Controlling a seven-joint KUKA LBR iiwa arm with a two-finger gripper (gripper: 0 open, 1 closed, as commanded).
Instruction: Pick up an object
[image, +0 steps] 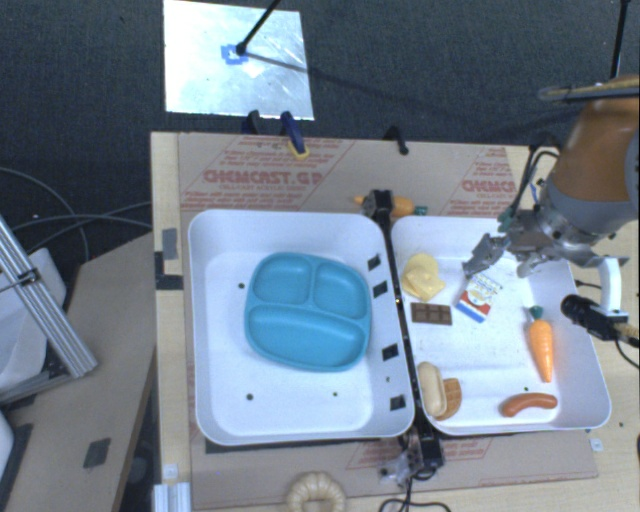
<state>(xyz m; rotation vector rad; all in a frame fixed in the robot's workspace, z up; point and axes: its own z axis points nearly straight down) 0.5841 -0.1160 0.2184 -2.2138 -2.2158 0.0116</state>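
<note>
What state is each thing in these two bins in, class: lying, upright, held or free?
blue divided plate: flat in the left bin, nothing on it
yellow cheese wedge: lying free, right bin
chocolate bar: lying flat
small carton: lying free, below the gripper
carrot: lying lengthwise, free
sausage: lying near the front rim
hot dog bun: lying in the front left corner
gripper: above the right bin, holding nothing visible

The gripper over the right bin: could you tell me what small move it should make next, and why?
Probably straight down: the gripper hangs open above the small carton in the right bin, nothing between its fingers, so lowering around the carton seems the nearest pick.
</note>
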